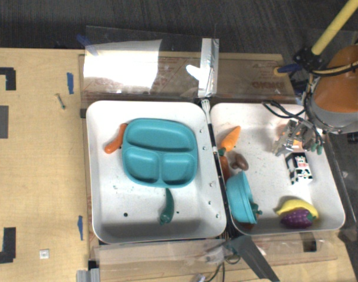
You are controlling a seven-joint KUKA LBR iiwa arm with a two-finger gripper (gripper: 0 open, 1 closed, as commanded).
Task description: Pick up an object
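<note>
Gripper (296,138) hovers over the right bin (267,204), grip state impossible to tell; best drop straight onto the black-and-white toy (300,169).

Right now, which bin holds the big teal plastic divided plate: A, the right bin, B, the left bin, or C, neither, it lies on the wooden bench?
B: the big teal plastic divided plate lies flat inside the left white bin, beside an orange carrot toy.
</note>
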